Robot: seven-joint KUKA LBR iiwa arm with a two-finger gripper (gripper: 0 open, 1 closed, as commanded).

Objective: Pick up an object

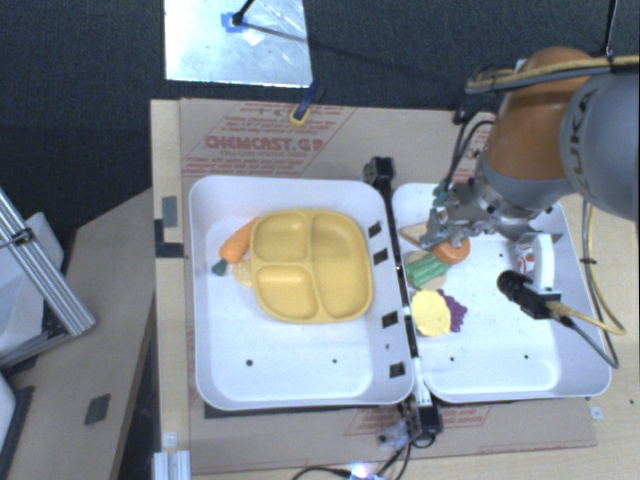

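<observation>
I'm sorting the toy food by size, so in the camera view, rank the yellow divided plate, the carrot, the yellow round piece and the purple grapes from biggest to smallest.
1. Yellow divided plate, by far the largest.
2. Carrot, though the plate partly hides it.
3. Yellow round piece.
4. Purple grapes, partly covered by the yellow piece, so their rank against it is unsure.
</observation>
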